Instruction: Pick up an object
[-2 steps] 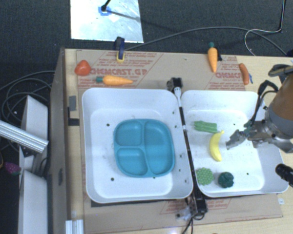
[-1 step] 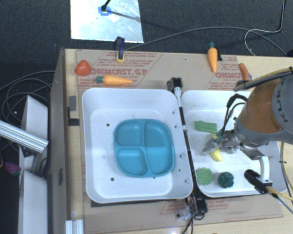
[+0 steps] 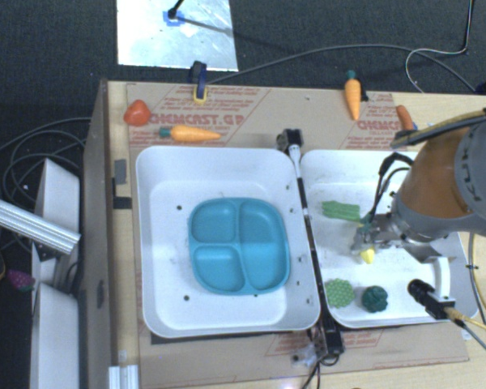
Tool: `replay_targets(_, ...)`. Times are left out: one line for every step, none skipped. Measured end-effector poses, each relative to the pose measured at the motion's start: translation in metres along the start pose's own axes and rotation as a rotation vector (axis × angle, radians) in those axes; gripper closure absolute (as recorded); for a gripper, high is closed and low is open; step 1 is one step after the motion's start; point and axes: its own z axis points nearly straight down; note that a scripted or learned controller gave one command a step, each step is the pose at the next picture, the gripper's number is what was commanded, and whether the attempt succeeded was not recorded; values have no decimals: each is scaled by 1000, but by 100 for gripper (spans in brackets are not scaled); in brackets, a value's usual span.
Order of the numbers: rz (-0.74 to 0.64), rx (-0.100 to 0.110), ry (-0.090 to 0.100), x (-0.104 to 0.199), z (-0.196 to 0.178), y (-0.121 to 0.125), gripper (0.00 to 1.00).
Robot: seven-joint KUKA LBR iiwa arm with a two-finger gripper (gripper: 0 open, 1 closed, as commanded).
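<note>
The arm reaches in over the right-hand bin (image 3: 389,168), and its end effector (image 3: 371,241) sits low above the bin floor, directly over a small yellow object (image 3: 368,255) that peeks out beneath it; whether the end effector is open or closed on anything cannot be told from this slanted view, because the wrist and its cabling cover the tips. Just beside it, toward the bench's far edge, lies a green strip-like piece (image 3: 341,211), while a pale green knobbly ball (image 3: 338,292) and a darker teal ball (image 3: 375,298) rest near the bin's near edge, a little apart from each other. The left-hand bin (image 3: 158,217) carries a blue divided plate (image 3: 239,244), well apart from the work. The likeliest failure, as I judge it, is a miss on the yellow object: it looks small and low, so a closing grasp could pinch air or nudge it aside and let it skid across the smooth white floor. A second risk is the green strip being caught or dragged along, since it lies so close. A descent too deep could press the tips against the bin floor itself.
</note>
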Motion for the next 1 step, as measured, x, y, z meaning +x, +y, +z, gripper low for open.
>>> replay_targets(-2, -1, 1, 79, -91, 57, 100)
